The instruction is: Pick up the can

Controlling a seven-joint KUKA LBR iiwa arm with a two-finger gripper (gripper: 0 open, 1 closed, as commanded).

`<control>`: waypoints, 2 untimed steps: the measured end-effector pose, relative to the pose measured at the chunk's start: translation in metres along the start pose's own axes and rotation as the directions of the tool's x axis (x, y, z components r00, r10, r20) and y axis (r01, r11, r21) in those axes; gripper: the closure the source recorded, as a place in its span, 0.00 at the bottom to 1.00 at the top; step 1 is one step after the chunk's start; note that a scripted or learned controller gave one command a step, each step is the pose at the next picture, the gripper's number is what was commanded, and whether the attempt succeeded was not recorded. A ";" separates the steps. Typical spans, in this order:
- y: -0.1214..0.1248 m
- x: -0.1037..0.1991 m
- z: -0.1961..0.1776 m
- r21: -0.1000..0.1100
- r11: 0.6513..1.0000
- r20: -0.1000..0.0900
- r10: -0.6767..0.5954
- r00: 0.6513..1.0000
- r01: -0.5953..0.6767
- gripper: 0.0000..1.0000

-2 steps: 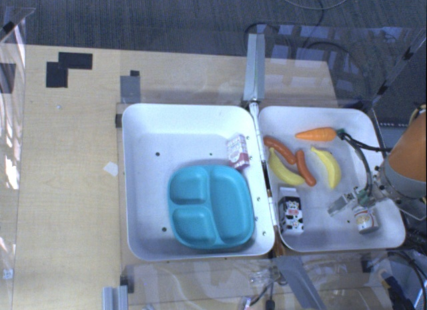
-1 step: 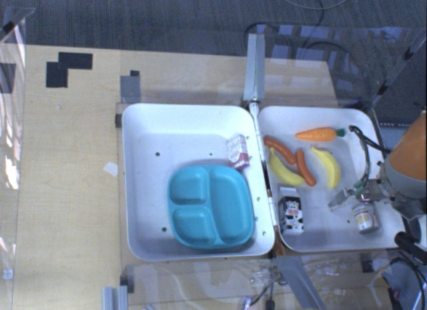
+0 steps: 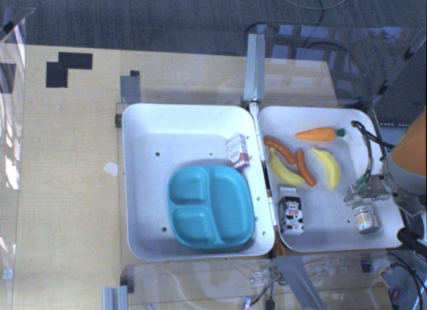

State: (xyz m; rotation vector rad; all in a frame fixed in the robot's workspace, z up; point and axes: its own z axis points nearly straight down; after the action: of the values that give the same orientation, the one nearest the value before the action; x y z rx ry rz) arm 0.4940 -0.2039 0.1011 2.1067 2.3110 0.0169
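Can, small, pale, cylindrical metal with a light label [image 3: 365, 219], stands upright on the floor of the right-hand white bin [image 3: 313, 239], close to that bin's near right corner. Right over it, just toward the bin's far side, sits the grey two-finger gripper [image 3: 363, 194], arm coming in across the right rim. Open or closed? Cannot tell from this angle. The can looks to be resting on the bin, so I'd call the approach made and the grasp and lift unproven. Along the near edge, a black-and-white carton [image 3: 289, 214]. Further in, two yellow bananas [image 3: 327, 167], two orange sausages [image 3: 305, 168], an orange carrot [image 3: 316, 135].
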 end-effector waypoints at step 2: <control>0.000 0.032 0.011 0.003 1.000 0.006 -0.028 1.000 0.028 1.00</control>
State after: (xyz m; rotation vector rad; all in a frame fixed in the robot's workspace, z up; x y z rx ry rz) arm 0.4910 -0.1717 0.0903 2.0732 2.3382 0.0067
